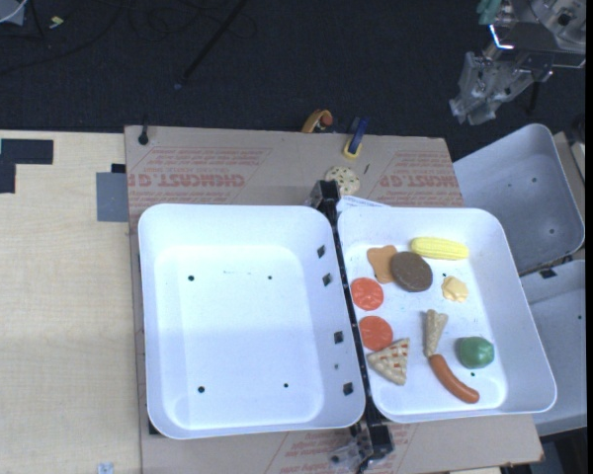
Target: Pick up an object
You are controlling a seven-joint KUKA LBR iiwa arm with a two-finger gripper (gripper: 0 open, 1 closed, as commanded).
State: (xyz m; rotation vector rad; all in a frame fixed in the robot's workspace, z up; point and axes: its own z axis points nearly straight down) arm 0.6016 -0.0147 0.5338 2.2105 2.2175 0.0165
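- Bins: two, white and shallow, side by side on brown cardboard [277,171]. Left bin [232,403], right bin [514,363].
- Toy food, all in the right bin, nine pieces:
- One yellow corn cob [439,249], lying near the far wall.
- One brown round patty [411,272], just under the corn, touching one tan cookie shape [380,261] on its left.
- One small yellow chunk [455,288], right of the patty.
- Two red-orange round slices: upper slice [367,293] and lower slice [376,333], near the wall between the bins.
- One pizza wedge [390,360], just below the lower slice.
- One tan cone [433,331], pointing down at one red sausage [454,378].
- One green ball [474,352], right of the cone, just above the sausage.
- Gripper [482,92]: one, up high at the top right, well apart from the bins and the food. Holding nothing. Too small and blurry to tell how far apart the jaws stand.
- One spotted round cookie [342,180], on the cardboard just behind the bins.
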